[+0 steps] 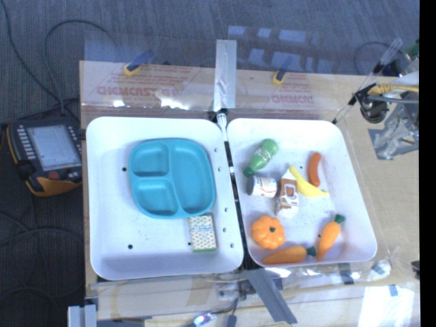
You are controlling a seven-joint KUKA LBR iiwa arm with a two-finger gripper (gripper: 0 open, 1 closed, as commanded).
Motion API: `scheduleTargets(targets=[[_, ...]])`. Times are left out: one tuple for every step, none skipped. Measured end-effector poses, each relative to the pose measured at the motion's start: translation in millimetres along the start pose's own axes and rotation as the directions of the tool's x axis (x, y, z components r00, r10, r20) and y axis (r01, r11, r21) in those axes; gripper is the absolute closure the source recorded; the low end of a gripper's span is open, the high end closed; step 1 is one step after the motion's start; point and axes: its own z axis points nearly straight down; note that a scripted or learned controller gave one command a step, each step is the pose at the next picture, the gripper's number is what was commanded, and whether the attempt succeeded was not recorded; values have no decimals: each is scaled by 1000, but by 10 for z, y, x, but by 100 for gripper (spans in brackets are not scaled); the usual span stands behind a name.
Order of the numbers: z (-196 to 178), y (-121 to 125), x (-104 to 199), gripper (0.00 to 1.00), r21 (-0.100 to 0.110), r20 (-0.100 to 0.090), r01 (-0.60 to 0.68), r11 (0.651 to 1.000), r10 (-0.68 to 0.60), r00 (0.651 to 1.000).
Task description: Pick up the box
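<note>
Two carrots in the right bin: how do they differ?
The right carrot stands nearly upright in the view, leaning slightly, with its green top pointing to the far side; the front carrot lies almost flat along the bin's near wall, its top toward the right. The right carrot looks shorter and stubbier; the front one longer. The front carrot lies just below the pumpkin; the right one stands apart from it. Both are orange.

Two bins [95, 182], one tray [170, 177], one box [202, 233], perhaps two carrots [328, 236].
</note>
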Motion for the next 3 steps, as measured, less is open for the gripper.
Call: scheduleTargets(targets=[[-90, 4, 4, 100, -2, 4, 8, 1000, -8, 1000], [-180, 7, 8, 100, -4, 8, 16, 1000, -16, 1000], [-270, 10, 13, 100, -7, 11, 25, 1000, -25, 1000]])
